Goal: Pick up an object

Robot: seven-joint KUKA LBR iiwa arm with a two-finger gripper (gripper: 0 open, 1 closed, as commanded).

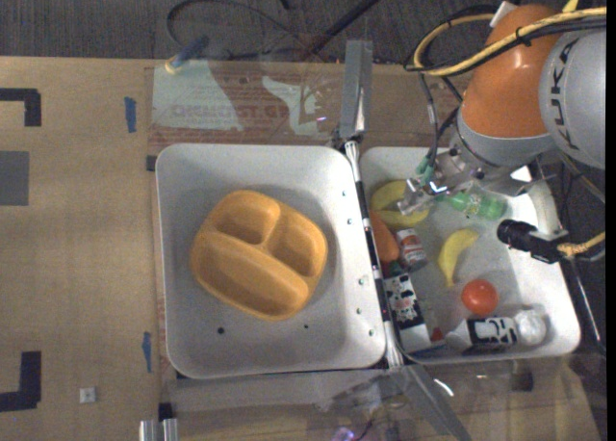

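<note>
**Gripper low over far end of right bin; no grasp shown yet**

Gripper closure: could not be told from this slant, as the wrist body hid the tips. Nothing was seen held.

Left to right:
- Left bin held one yellow-orange compartment tray, lying flat near its middle and well apart from the arm.
- Just right of the divider, in the right bin, an orange piece lay along the left wall. A small can sat beside it, and a black-and-white carton lay nearer.
- A round yellow fruit sat at the far left of that bin, with the gripper directly over its right edge or touching it; contact could not be settled.
- A banana lay mid-bin, and a green bottle lay far, just right of the gripper.
- A red ball and a dark-labelled bottle lay at the near side.

Judgement: the step in hand was approach or descent, with the yellow fruit the likeliest target and the green bottle second. The pick was not done.

The next move called for centring over one object, not between two. It then called for closing fully and lifting straight up, clear of the divider wall. The round fruit could roll out of a off-centre pinch.
</note>
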